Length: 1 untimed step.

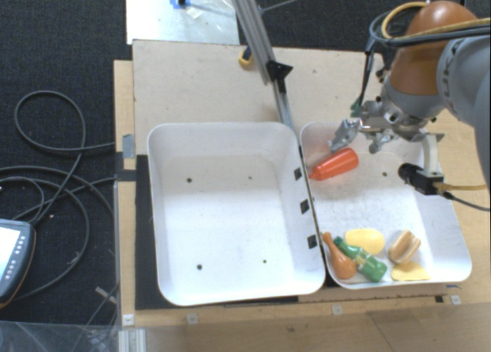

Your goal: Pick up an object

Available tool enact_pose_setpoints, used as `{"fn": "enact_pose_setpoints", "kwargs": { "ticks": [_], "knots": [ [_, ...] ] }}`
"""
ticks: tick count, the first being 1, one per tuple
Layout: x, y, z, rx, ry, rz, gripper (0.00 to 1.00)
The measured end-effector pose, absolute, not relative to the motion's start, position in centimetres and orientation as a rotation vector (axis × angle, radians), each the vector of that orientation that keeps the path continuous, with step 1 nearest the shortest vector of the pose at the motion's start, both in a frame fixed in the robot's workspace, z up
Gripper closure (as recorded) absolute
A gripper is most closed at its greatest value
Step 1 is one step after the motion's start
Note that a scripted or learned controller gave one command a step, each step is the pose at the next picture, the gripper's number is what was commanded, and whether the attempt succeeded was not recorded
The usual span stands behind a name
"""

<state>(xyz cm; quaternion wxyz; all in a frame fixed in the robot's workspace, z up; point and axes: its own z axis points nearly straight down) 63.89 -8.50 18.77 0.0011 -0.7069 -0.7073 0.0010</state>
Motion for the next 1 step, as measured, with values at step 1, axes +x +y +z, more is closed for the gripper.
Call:
{"fn": "enact_pose_setpoints", "kwargs": {
  "ticks": [1],
  "knots": [
    [63.02,-8.24,14.13,-2.219,-2.220,0.004,0.00]
  ]
}}
